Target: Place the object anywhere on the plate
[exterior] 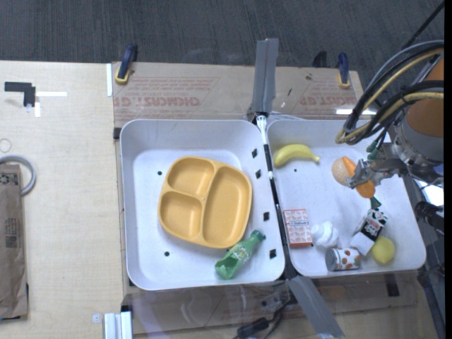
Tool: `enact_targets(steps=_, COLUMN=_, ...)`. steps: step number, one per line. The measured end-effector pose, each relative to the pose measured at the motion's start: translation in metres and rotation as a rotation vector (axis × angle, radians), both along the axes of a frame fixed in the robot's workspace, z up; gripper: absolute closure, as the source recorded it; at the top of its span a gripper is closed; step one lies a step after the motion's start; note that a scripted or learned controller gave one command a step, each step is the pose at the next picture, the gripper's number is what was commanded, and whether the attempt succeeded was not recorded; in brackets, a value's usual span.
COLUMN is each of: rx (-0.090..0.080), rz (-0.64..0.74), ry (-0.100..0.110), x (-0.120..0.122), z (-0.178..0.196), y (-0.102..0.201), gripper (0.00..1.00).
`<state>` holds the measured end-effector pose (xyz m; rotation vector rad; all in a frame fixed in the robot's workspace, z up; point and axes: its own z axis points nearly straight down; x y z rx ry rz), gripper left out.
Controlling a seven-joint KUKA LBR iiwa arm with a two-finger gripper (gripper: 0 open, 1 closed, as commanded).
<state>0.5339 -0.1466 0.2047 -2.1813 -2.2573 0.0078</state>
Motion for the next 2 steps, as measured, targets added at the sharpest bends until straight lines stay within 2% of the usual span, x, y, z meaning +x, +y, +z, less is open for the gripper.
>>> enact_targets(steps=1, rx=-0.002, rz=-0.172, ry=-0.002, x=-0.029, z=0.114, y=0.052, gripper=1.00)
enact_targets(steps=2, rx=-0.001, rz=-0.210, ry=0.001, x=-0.057, z=0.010, y=0.100, gripper=1.00)
